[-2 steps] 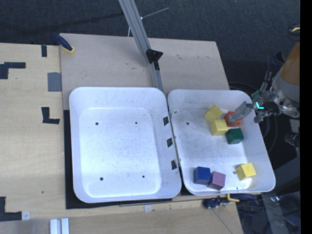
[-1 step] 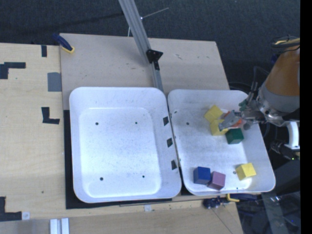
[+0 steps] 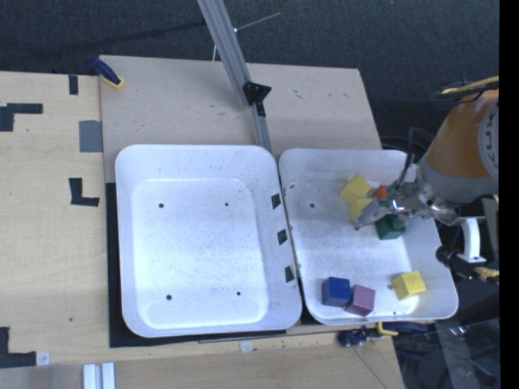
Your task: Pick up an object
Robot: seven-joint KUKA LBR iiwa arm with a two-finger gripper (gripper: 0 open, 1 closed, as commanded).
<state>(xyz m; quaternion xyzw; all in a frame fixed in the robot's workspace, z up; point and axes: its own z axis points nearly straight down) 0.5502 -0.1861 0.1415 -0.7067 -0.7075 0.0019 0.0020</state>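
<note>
Blocks along the near edge of the right bin (image 3: 324, 168) first: blue cube (image 3: 335, 291) touching a purple cube (image 3: 362, 299) on its right; small yellow cube (image 3: 409, 284) a little apart toward the near-right corner; all three sat well clear of the gripper (image 3: 388, 210). Mid-bin: gripper was low over the right bin's right half, arm (image 3: 462, 156) reaching in from the right with its orange band above the wrist; dark green block (image 3: 391, 228) lay just beside the gripper tip on the near side, apparently touching or partly under it; couldn't confirm it sat between the fingers, so no grasp claimed. Gripper state: couldn't tell from this angle, tip was a blur of grey metal plus a small orange-red bit. Yellow block (image 3: 355, 190) lay just left of the tip on the far side, with a second yellow piece (image 3: 360, 208) right below it, close to the tip; contact unclear. Left bin (image 3: 130, 217) sat beside the right one, rims touching along the middle. Farther back: grey metal rail (image 3: 229, 39) ran at a slant from the top edge down to the seam between the bins, with a black clamp (image 3: 256, 93) on it; blue-and-yellow item (image 3: 105, 71) lay at the far-left corner of the bench board (image 3: 178, 96).
</note>
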